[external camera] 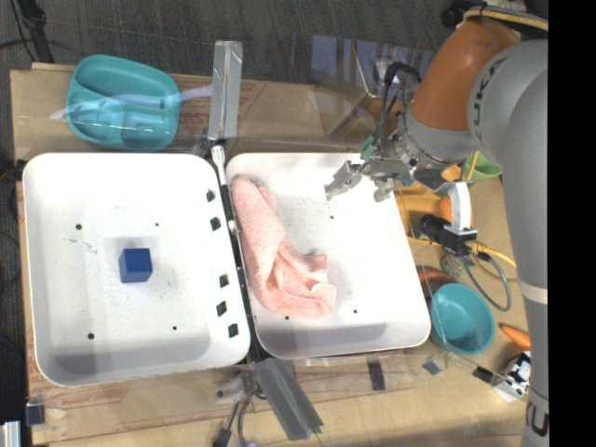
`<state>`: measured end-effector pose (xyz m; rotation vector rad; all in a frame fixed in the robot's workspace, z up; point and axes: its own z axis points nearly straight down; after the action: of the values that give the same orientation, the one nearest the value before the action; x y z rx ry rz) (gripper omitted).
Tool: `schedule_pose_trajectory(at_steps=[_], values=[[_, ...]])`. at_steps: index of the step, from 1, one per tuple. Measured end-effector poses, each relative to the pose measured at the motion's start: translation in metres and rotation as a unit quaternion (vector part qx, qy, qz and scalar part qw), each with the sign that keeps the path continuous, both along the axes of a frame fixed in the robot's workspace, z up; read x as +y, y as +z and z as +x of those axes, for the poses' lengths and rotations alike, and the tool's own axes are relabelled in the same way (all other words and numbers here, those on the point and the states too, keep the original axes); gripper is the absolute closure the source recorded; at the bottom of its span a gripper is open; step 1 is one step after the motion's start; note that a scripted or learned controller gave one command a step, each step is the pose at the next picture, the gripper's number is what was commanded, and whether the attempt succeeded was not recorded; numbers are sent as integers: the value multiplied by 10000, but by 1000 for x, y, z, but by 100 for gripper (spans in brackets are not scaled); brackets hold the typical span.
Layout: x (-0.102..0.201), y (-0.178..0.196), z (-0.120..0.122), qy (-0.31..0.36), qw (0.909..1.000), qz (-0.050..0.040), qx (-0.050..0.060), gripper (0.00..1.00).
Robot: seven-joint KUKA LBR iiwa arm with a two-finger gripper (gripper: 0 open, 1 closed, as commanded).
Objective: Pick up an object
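Observation:
A pink cloth (275, 254) lies crumpled along the left side of the right bin (372, 277). A small blue cube (136, 264) rests in the left bin (56, 203). My gripper (359, 185) hangs over the upper right part of the right bin, to the right of and above the cloth. Its two fingers are spread apart with nothing between them.
A teal plastic container (123, 102) sits behind the left bin. A teal bowl (462, 317) stands on the bench right of the right bin, with cables and small tools around it. A metal divider (224, 87) runs between the bins.

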<state>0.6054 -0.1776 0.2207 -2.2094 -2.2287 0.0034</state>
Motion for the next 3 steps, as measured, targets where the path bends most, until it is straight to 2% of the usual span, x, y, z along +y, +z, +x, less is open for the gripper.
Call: schedule_pose_trajectory(at_steps=[1, 2, 3], values=[[-3, -90, -49, 18, 10000, -2, 1, 0], [17, -128, -56, 1138, 9935, 4, -20, 0], [59, -128, -39, 1242, 9923, -6, -28, 0]])
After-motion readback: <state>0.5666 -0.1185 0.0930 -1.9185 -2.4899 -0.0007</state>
